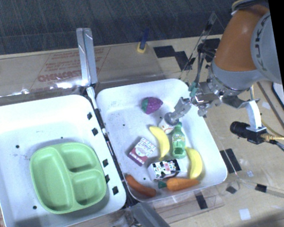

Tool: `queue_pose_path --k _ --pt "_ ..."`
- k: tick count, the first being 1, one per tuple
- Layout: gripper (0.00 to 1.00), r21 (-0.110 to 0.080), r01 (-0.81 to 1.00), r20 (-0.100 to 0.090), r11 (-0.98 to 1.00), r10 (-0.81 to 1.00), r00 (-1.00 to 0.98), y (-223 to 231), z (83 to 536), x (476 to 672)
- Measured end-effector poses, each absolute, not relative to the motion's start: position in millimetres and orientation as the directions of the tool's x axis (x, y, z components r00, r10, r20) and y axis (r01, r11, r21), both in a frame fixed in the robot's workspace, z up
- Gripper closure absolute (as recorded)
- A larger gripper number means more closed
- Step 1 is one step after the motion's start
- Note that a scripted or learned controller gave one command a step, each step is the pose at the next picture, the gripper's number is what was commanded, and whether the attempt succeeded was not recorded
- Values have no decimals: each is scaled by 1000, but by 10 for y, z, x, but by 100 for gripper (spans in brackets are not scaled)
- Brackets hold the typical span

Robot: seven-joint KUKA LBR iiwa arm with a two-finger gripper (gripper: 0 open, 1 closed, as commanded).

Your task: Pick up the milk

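The milk is a small carton with black and white cow patches. It lies on its side near the front of the right bin, between a yellow banana and a dark red box. My gripper hangs over the back right part of the same bin, just above the cap of a green bottle. It is well behind the milk and apart from it, and I see nothing held in it.
The right bin also holds a purple fruit, a second banana, a carrot and a red sausage-shaped item. A green divided plate lies in the left bin. The arm stands at the right.
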State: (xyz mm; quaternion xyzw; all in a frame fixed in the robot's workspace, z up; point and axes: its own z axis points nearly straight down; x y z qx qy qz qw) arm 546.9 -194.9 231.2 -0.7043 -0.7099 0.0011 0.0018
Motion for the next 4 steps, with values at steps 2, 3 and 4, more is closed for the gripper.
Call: queue_pose_path --k 2,3,4 --pt "0 -2 964 1 266 964 -266 -2079 976 6208" --pt "0 1 847 -3 532 847 -532 -2087 3354 6342" --pt "0 -1 728 0 686 728 -686 -2078 1274 6412"
